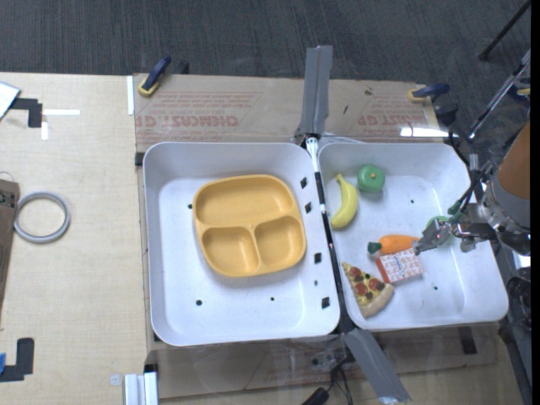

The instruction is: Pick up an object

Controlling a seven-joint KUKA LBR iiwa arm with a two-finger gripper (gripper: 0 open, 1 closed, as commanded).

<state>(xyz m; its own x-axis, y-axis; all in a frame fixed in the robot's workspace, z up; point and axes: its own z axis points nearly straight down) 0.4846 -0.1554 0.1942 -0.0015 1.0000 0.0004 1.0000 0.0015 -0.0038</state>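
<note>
camera view, looking down at a slant: i see two shallow white bins side by side. the left white bin (169, 251) holds a yellow plastic divided plate (249, 223), lying flat near its middle.

i take the orange toy carrot (396, 244) in the right white bin (472, 298) as my landmark. it lies on its side, small, smooth and tapered, with green at its right end. just below it, touching or nearly so, is a small red and white patterned packet (399, 267). below and left of the carrot lies a toy pizza slice (369, 288). up and left is a yellow toy banana (343, 202), and above it a green round toy fruit (370, 178).

the two-finger gripper (435, 234) sits low, just right of the carrot's green end, likely lined up for a grasp. i cannot tell whether the claw is open or closed; nothing visibly sits in it.
</note>
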